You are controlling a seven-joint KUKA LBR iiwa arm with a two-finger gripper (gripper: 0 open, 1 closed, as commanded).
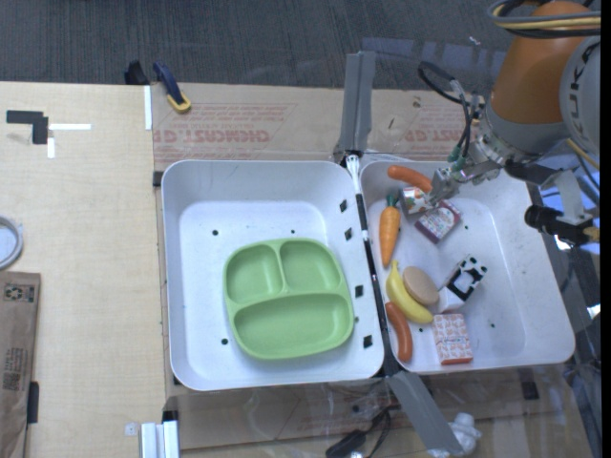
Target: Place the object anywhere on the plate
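Green three-section plate (286, 297), smooth white bin (191, 256), end effector (441, 184) perhaps over carton (435, 222)

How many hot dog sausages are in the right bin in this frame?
2. One sausage lies at the bin's far edge, just left of the gripper. The other sausage lies near the front-left corner, below the banana. The arm may hide more.

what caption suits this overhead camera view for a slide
Gripper hovers over right bin's toys; green three-compartment plastic plate waits in left bin.
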